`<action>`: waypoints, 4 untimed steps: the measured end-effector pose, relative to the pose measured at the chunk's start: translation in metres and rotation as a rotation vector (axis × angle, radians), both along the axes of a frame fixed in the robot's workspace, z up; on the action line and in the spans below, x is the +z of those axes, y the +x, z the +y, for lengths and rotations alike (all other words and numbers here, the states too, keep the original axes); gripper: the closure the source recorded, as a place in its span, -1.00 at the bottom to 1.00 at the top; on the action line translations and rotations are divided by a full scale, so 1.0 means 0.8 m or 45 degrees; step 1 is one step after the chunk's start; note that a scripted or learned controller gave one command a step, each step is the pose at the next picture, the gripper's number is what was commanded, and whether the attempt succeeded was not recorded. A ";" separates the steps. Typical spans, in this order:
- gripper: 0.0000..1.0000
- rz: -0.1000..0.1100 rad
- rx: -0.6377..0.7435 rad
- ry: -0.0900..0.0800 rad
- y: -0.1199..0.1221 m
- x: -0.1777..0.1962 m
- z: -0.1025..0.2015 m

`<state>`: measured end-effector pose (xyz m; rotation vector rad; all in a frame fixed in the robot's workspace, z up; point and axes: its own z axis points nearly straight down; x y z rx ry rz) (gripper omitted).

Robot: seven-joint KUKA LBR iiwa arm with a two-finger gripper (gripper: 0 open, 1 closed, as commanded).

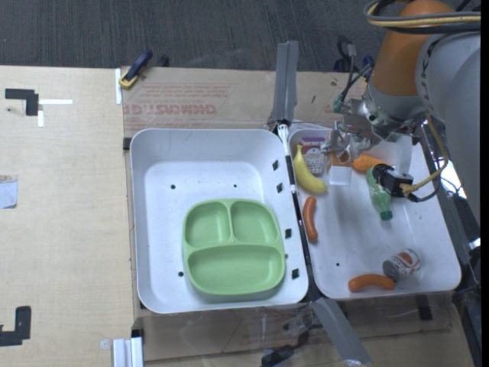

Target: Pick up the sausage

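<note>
The sausage [309, 218], reddish-orange and slim, lies lengthwise in the right bin [428, 239] close to its left wall, just below the yellow banana [307, 172]. My gripper [338, 145] hangs over the far end of the right bin, above and to the right of the banana. It is well apart from the sausage, with a white packet [339, 176] just below it.
The right bin also holds a green bottle [380, 194], an orange piece [366, 162], a small can [403, 264], an orange elongated item [371, 283] near the front and a pink box [312, 139] at the back. A green divided plate [232, 247] sits in the left bin [153, 205].
</note>
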<state>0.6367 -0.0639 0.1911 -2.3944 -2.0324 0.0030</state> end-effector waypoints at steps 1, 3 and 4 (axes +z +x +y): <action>1.00 0.000 -0.326 -0.001 0.010 -0.096 -0.081; -1.00 -0.003 -0.282 -0.002 0.028 0.013 -0.092; -1.00 0.001 -0.418 0.000 -0.046 -0.125 -0.073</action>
